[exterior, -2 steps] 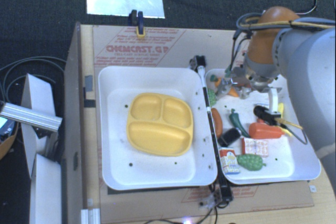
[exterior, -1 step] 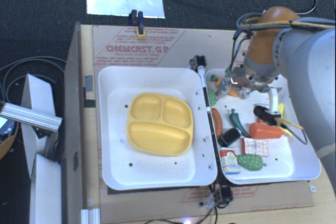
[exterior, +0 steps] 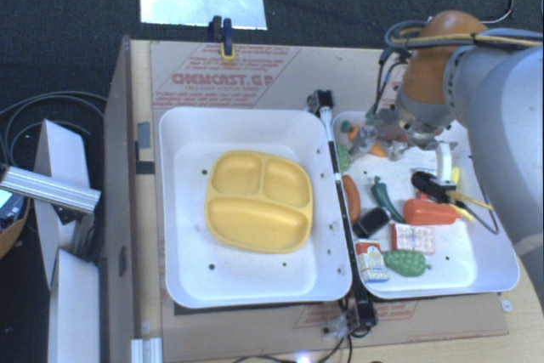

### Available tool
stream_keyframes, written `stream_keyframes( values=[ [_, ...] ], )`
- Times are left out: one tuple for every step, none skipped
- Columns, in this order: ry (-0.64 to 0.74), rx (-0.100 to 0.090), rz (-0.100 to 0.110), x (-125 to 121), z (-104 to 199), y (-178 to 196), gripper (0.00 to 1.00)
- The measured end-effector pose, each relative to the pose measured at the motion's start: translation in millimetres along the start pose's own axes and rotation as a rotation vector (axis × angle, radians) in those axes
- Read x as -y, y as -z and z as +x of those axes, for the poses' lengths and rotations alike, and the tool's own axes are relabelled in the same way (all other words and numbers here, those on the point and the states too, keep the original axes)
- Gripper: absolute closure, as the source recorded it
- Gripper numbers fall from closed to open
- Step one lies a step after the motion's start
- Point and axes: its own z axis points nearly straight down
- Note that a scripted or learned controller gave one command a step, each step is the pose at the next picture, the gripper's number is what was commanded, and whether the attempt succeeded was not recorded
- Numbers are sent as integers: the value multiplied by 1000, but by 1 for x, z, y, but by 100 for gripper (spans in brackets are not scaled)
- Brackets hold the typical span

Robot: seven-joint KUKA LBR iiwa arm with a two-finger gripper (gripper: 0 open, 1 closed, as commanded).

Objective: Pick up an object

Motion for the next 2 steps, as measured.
stream_keyframes(
  values=[
    [1, 2, 0, 0, 1, 0, 0],
    [1, 6, -2, 0, 3, 1, 0]
  ],
)
